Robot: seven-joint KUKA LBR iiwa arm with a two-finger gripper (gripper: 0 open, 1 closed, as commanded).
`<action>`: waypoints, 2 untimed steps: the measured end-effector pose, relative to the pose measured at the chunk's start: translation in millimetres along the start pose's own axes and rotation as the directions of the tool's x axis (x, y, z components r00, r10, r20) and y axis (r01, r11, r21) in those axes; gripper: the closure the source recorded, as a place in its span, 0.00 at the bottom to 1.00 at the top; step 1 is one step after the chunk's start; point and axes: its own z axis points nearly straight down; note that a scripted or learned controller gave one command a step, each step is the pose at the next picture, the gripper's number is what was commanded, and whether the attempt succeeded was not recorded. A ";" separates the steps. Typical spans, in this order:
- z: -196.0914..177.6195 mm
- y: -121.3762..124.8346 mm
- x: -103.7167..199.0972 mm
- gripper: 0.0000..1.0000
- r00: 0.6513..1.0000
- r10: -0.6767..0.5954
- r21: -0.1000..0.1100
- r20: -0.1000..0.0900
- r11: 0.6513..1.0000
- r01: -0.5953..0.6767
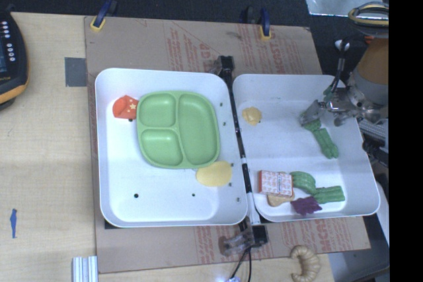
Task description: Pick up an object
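The green stick-shaped toy (325,142) in the right bin (284,86) looks like what the arm is going for; it lies on a slant toward the right of the frame, a bit above the middle. The gripper (316,114) sits right at the toy's upper end, reaching in from the right edge, and honestly I can't tell how wide it stands or whether it has any hold, too much metal clutter up there. To do this well I'd say it needs to straddle the toy across its narrow width, not along the length, and settle low enough before lifting, since a slim piece like that probably skids on the smooth white floor. Elsewhere in that bin there's a small yellowish lump (251,116) at upper left and a cluster at the bottom: a red-and-white block (275,183), another green piece (320,189), something purple (305,206). The left bin (165,211) holds a green divided plate (178,129), a red toy (124,107) and a yellow one (214,174).
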 end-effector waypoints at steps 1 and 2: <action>25.9 9.5 2.1 0.00 1.000 -0.001 0.006 -0.003 1.000 0.001; 13.9 9.8 1.4 1.00 1.000 -0.004 0.006 -0.001 1.000 0.004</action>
